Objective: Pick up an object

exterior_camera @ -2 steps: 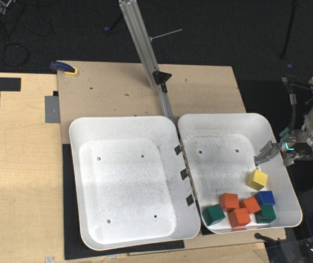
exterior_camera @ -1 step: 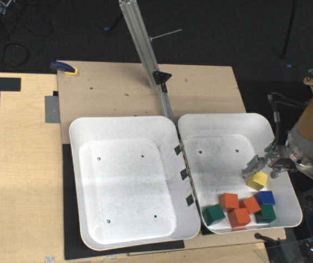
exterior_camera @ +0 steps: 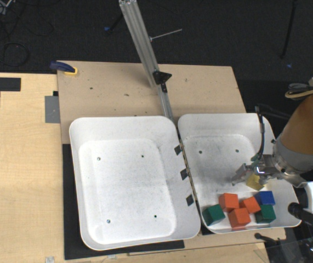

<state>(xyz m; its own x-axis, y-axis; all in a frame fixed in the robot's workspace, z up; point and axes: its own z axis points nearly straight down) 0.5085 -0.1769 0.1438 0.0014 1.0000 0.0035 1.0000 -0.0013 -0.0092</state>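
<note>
My gripper hangs low over the right bin, near its right side. A small yellow block sits right at the gripper's tip, partly covered by its metal parts; whether it is held or lies on the bin floor cannot be told. Just in front of it lies a cluster of blocks: three orange blocks, a blue block, a green block at the left and another green block at the right. The arm's orange band rises at the right edge.
The left bin lies beside the right one, split from it by a ridge with black clips. A slanted metal rail stands behind the bins. A blue and yellow tool lies at the bench's far left corner.
</note>
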